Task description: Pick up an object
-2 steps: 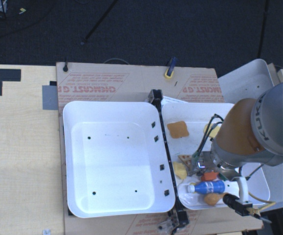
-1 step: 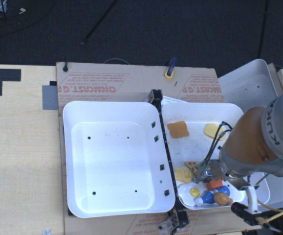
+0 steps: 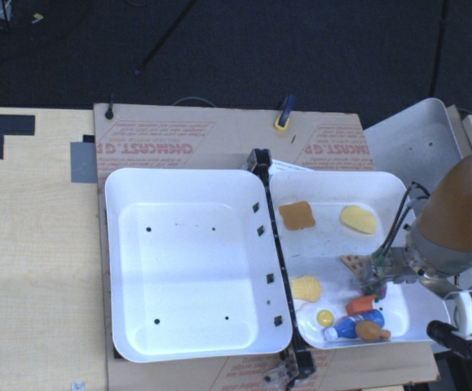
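My gripper [image 3: 374,285] hangs low over the front right part of the right bin [image 3: 333,184], with the grey arm and its orange band coming in from the right. Just below it lies an orange piece [image 3: 360,305]. Right by the gripper's left side is a tan lattice piece [image 3: 351,262]. In the front corner sit a blue item [image 3: 348,327], a brown item [image 3: 371,331] and a small yellow ball [image 3: 324,318]. A yellow ridged piece [image 3: 305,287] rests near the divider. Farther back lie a brown square slice [image 3: 297,215] and a yellow lump [image 3: 358,219].
The left bin [image 3: 121,218] stands beside the right one, with black clips [image 3: 261,230] along their shared wall. Both bins rest on a cardboard sheet [image 3: 178,141]. A blue-and-yellow clamp [image 3: 284,114] sits at the sheet's back edge.
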### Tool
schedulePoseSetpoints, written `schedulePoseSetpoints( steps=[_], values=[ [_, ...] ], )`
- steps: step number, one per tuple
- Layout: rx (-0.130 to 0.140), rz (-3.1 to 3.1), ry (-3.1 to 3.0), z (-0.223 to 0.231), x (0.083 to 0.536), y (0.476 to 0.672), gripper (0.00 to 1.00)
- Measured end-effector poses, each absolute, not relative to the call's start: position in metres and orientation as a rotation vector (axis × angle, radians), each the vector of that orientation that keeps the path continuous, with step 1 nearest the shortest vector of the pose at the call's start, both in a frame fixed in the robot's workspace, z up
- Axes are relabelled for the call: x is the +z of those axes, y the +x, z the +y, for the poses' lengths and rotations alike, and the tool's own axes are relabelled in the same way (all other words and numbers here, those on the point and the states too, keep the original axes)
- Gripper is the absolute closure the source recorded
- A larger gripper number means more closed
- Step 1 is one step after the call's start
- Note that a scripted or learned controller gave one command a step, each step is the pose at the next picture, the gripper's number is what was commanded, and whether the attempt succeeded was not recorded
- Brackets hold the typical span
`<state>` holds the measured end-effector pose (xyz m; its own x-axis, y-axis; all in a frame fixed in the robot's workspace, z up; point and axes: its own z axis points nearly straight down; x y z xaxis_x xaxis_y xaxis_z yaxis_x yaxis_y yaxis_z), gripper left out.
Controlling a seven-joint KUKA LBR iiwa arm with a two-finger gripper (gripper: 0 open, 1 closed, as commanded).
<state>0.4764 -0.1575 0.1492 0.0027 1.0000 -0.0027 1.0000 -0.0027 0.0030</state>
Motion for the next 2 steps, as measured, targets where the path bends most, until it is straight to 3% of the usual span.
schedulePoseSetpoints(
  steps=[1,2],
  values=[
    [-0.001,2.219,2.227,-0.156,0.145,0.475,0.0],
    [0.008,2.225,2.223,-0.213,0.089,0.509,0.0]
  ],
)
